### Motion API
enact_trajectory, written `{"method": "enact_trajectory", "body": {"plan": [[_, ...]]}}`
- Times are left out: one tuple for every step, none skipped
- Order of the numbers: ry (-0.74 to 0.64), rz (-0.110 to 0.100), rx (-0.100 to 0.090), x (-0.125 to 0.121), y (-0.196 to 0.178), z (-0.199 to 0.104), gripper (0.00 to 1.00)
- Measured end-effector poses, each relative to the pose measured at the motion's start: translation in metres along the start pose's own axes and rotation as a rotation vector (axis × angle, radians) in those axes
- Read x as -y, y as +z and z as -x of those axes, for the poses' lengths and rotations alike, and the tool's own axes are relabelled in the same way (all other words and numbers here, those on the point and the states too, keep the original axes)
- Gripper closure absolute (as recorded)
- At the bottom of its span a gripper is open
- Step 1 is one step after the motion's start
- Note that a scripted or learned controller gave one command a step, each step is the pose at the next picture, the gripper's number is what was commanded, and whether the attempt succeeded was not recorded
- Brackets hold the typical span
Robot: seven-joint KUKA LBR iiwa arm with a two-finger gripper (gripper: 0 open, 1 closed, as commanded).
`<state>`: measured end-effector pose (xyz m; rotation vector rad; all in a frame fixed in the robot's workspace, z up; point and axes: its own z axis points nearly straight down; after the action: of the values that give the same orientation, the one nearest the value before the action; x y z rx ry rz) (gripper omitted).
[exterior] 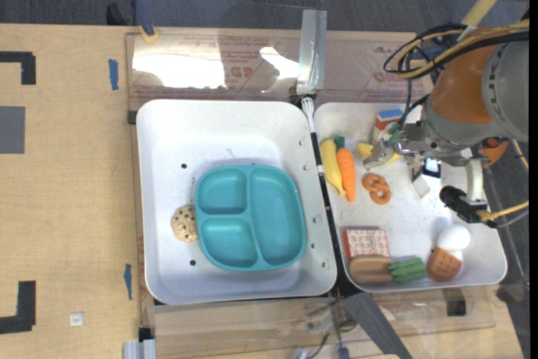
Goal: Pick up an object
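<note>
Nearest the viewer, along the front wall of the right-hand shallow white bin [496, 269], lie a brown oblong toy bread roll [370, 268], a small green leafy toy [408, 269], an orange-and-white round toy [445, 256] and a pink patterned box [366, 242]. Beside it, the left-hand shallow white bin [160, 181] holds a teal plastic tray with three compartments [250, 216] and a speckled toy cookie [183, 222] touching the tray's left edge. Both bins rest on a tan wooden worktop [59, 181].

Farther back in the right bin, an orange toy carrot [346, 172] and a yellow toy corn cob [332, 168] lie side by side against the dividing wall, with a small orange pretzel-shaped toy [376, 187] just beside them.

The grey arm with an orange band [466, 92] reaches in from the right. Its tool [393, 145] hangs low over the far part of this bin, near a small yellow piece; whether it is wide, narrow or holding anything cannot be told.

This looks like the reaching step, nothing visibly lifted. The next move likely calls for closing on one toy and rising cleanly.
</note>
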<state>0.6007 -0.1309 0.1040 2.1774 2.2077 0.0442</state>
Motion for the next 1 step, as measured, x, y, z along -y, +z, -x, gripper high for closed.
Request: {"method": "enact_trajectory", "body": {"plan": [[0.033,-0.047,-0.007,-0.0613,0.0216,0.0099,0.0]]}}
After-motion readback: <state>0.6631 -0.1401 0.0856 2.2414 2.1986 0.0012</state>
